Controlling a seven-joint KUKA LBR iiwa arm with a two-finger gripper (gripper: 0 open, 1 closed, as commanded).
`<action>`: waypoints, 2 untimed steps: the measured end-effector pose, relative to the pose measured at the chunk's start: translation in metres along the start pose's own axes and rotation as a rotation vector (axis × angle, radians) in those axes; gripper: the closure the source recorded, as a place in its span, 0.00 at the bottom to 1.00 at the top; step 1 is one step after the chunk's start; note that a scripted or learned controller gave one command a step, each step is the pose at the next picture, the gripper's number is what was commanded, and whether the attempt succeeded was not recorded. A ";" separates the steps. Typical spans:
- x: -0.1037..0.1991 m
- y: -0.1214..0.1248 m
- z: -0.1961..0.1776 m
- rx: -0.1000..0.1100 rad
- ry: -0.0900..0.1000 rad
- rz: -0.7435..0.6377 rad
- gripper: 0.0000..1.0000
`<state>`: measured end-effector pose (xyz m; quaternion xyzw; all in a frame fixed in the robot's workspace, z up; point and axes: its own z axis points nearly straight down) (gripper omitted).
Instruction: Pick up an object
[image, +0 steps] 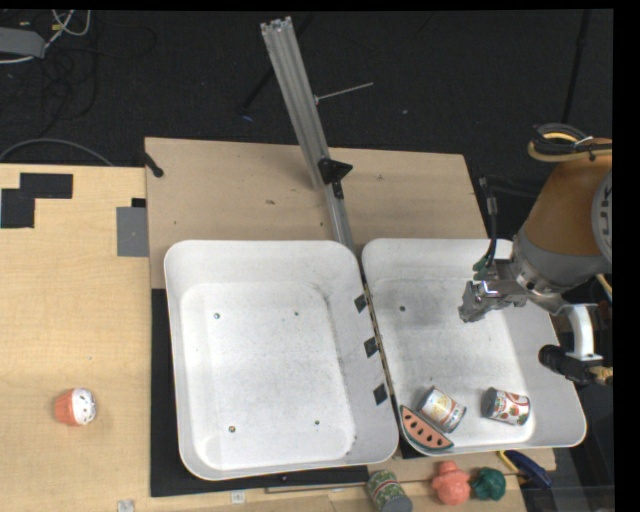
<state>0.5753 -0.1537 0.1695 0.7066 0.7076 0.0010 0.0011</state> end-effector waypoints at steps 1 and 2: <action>-0.009 -0.005 -0.050 0.000 -0.001 0.003 1.00; -0.010 -0.004 -0.095 0.000 -0.001 0.001 1.00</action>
